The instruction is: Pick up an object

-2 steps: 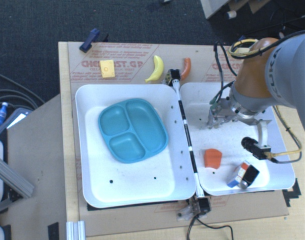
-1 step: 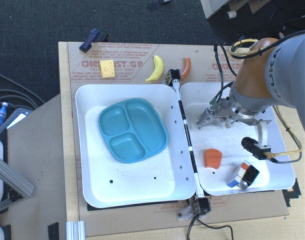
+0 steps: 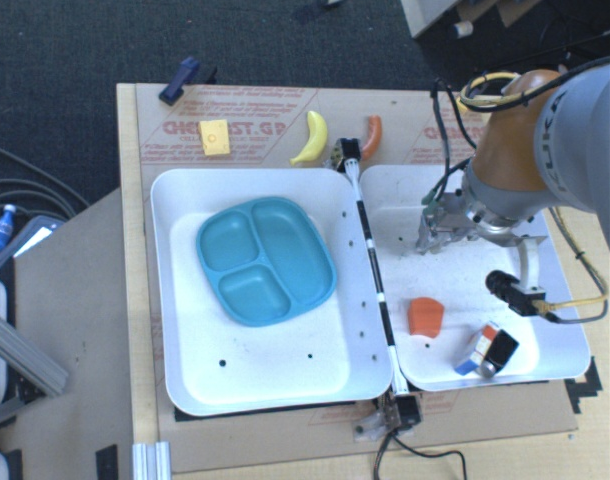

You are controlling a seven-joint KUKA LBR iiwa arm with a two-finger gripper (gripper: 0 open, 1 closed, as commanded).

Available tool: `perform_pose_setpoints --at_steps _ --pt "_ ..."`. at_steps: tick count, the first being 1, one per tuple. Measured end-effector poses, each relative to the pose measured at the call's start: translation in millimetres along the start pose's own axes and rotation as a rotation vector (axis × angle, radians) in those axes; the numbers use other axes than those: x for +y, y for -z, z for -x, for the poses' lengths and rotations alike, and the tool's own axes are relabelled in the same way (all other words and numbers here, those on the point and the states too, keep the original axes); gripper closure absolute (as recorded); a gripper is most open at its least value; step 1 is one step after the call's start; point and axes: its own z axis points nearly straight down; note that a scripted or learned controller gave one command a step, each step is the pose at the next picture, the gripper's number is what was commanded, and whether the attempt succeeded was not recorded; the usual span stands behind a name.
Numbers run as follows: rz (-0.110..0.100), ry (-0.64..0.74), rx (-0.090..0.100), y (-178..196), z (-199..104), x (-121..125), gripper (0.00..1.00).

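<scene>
My arm (image 3: 545, 138), grey bulk with the orange band, reaches in from the right and hangs over the upper part of the right bin (image 3: 405, 193); my gripper (image 3: 440, 233) points down near the bin floor, nothing visibly between the fingers, and from this slant I cannot tell whether they are spread or pressed together. Candidate targets lie lower in the same bin: an orange cup (image 3: 425, 317), small, soft-edged, matte, and to its lower right a small boxy block (image 3: 488, 351), hard-cornered, blue, white and black. To do this well I'd travel toward frame-bottom, centre over the cup, descend straight, and close across its narrow width. Left bin (image 3: 175, 268): smooth white plastic holding a glossy teal divided plate (image 3: 266, 260), rounded corners, three compartments.
</scene>
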Motion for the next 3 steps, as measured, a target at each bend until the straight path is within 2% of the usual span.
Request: perform_pose_setpoints --at_steps 1,2,3 --pt "0.000 0.000 0.000 -0.1 0.0 -0.1 0.00" --pt "0.001 0.000 0.000 9.8 -0.3 0.4 1.00" --pt "0.001 -0.001 0.001 9.8 -0.3 0.3 0.00"
